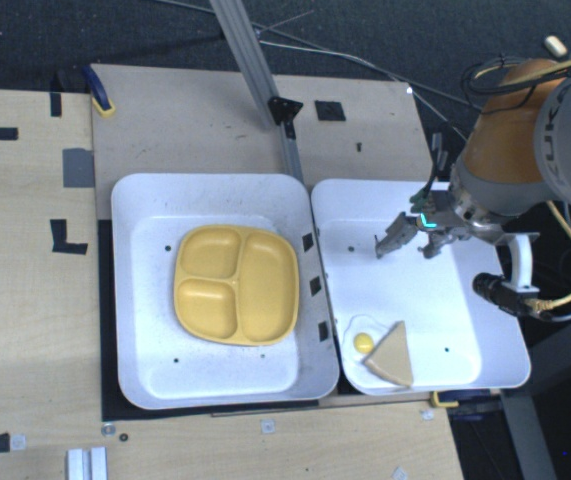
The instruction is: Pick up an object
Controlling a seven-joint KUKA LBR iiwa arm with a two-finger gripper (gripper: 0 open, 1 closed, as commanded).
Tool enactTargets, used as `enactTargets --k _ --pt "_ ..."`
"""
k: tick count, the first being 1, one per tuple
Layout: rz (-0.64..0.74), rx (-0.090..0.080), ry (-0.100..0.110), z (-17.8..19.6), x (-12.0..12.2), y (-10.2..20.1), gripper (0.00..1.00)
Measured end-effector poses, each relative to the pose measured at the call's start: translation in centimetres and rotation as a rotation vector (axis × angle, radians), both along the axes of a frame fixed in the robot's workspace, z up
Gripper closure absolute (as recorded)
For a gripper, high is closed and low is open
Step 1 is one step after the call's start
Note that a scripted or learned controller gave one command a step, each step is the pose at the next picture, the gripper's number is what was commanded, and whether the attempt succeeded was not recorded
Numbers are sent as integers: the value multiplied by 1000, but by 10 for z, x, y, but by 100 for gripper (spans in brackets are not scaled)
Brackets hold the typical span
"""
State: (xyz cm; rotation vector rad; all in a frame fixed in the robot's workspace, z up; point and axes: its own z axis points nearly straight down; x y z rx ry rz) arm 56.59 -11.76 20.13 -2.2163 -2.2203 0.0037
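1. The pincer (406,242) hangs over the upper half of the right bin (485,358), reaching in from the right on the grey arm (510,158) with its orange band. Its two fingers stand spread apart with nothing between them, so it is open and carries nothing.

2. The things it could pick lie at the near end of the same bin: a tan wedge-shaped piece (391,355), and just beside it on its left a small yellow ball (363,344), the two close enough that I cannot tell whether they touch. Both sit well apart from the pincer, towards the bin's front left corner.

3. The left bin (135,368) holds a yellow divided plate (236,284) with three compartments, lying flat near its middle.

4. Judging by this, the task is at the approach stage: no grasp has been made and nothing is lifted.

5. The next move calls for bringing the pincer towards the near end of the right bin, over the wedge or the ball, and lowering with the fingers astride one of them.

6. The risk, as I judge it, is that the two pieces lie so close together and near the bin wall that a finger may land on the neighbour or nudge the target aside.
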Motion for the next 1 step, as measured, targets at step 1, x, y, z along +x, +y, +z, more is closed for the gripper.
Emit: enactTargets --k 1 --pt "0 0 -3 1 1 0 0"
